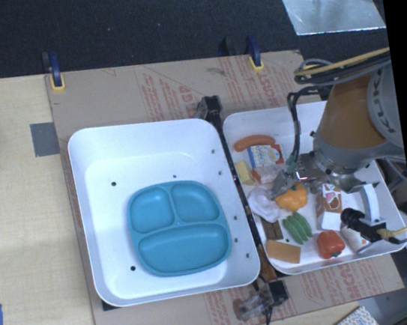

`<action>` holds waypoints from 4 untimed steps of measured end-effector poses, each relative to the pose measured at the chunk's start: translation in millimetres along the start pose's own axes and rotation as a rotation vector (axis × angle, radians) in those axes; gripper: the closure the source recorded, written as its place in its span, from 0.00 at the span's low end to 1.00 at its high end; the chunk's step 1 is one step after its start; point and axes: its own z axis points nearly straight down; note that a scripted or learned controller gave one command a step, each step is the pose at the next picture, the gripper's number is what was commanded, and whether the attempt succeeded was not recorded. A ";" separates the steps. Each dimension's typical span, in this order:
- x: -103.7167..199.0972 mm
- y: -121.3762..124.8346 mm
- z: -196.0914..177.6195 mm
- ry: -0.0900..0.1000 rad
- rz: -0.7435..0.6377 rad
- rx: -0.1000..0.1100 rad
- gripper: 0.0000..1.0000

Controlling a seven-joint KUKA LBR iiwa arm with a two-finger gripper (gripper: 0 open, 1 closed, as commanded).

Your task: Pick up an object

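The arm's grey wrist with its orange band (350, 117) loomed nearest the lens, reaching down into the right bin (254, 120). Its gripper (295, 179) sat low over the pile, just above an orange toy (292, 199). Whether the claw was spread or closed, or had anything, I cannot tell; the wrist hid most of it. The likeliest target seemed that orange piece, crowded by a green pepper (298, 227), a crumpled white scrap (264, 205) and a red tomato (329, 243). A pinch there risked catching a neighbour, or nudging the rounded toy aside. The left bin (89, 156) held a blue divided plate (179, 226), well apart.
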 end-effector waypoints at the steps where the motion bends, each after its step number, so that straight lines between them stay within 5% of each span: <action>1: 19.2 -31.7 9.3 -0.008 0.005 -0.015 0.00; 2: 15.5 20.9 11.6 -0.001 0.000 -0.007 0.00; 3: 14.8 18.3 1.9 -0.001 -0.002 0.000 1.00; 4: 87.1 15.1 -93.3 0.003 -0.007 -0.011 1.00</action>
